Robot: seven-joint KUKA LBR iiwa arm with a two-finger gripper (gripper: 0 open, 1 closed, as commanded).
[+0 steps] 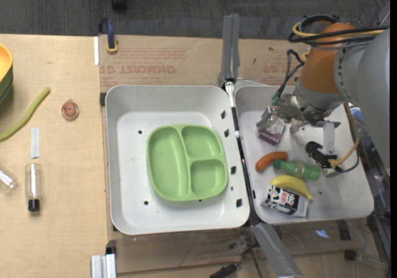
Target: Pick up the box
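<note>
Gripper low over the upper left of the right bin, right at a small purple and silver packet; cannot tell whether shut on anything. Box, black and white cow-patterned, lying flat at the bin's front edge, touching a banana, with a green bottle and orange sausage-shaped toy just behind. Pick-up apparently not yet done: box resting in bin, apart from gripper.
</note>
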